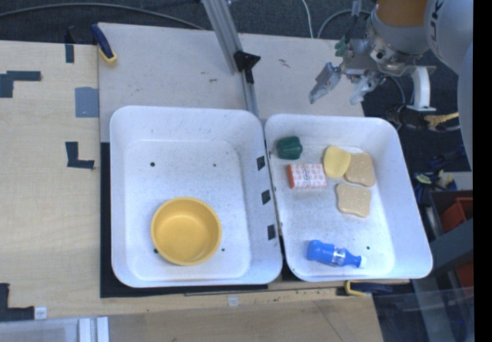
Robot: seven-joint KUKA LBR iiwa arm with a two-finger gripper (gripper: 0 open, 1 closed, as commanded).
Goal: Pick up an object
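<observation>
My gripper [344, 89] hangs above the far edge of the right bin [400, 156], open, with nothing between its two grey fingers [324, 84]. Below it in the right bin lie a dark green block [289, 147], a red and white box [307, 176], a yellow piece [335, 161], two tan bread-like slices [360, 169] [354, 200] and a blue bottle [332, 254] on its side near the front. A yellow bowl [186, 230] sits in the left bin [134, 141] at its front.
A slanted grey metal pole [219, 6] runs down to the divide between the bins at the back. Cables lie on the dark floor behind the bench. Wooden bench surface [46, 179] extends to the left.
</observation>
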